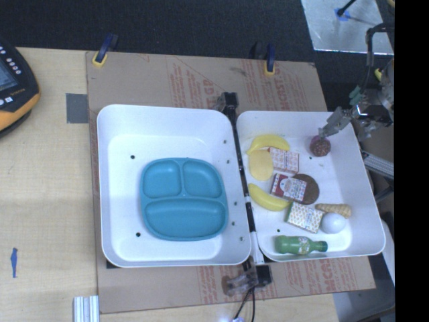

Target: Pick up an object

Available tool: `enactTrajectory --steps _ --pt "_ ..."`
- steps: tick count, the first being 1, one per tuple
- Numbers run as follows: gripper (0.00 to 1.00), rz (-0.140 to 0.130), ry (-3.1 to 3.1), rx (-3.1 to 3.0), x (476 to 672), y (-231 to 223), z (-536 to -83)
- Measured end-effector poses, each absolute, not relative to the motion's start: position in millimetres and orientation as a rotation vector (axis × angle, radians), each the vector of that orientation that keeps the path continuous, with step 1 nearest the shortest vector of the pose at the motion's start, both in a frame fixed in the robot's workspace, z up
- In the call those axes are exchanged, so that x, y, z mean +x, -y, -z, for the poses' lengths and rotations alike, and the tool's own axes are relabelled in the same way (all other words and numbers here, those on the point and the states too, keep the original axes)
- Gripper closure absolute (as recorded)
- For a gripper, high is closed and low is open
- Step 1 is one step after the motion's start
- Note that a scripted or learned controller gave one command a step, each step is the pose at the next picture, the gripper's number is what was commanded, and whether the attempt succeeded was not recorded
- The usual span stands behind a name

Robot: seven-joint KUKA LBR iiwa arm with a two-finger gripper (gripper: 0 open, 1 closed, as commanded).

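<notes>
The right bin holds several small items. Among them are a yellow banana, a yellow lemon-like piece, two small printed boxes, a brown disc, a checked packet, an ice-cream cone, a white ball and a green bottle. A dark red round object lies near the bin's back right corner. My gripper hangs at the right edge of the view, just above and to the right of that dark red object.
The left bin carries a blue divided plate. Both bins rest on a cardboard sheet clamped at the back. A yellow and black device sits at the far left of the bench.
</notes>
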State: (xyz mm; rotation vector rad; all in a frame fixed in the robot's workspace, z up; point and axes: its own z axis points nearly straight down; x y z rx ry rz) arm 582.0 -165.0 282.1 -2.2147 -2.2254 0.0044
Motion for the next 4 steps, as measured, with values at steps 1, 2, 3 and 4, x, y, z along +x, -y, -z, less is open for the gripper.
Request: enactTrajectory --steps 1,2,3,4 --pt "0.00 -0.009 2.225 -2.217 637.8 213.7 -217.4" --pt "0.00 -0.011 2.226 -2.206 655.2 209.9 -92.5" --pt "1.00 -0.006 2.232 -2.209 656.9 211.5 -111.2" --pt "1.00 0.000 2.237 -2.211 658.8 127.6 -95.1"
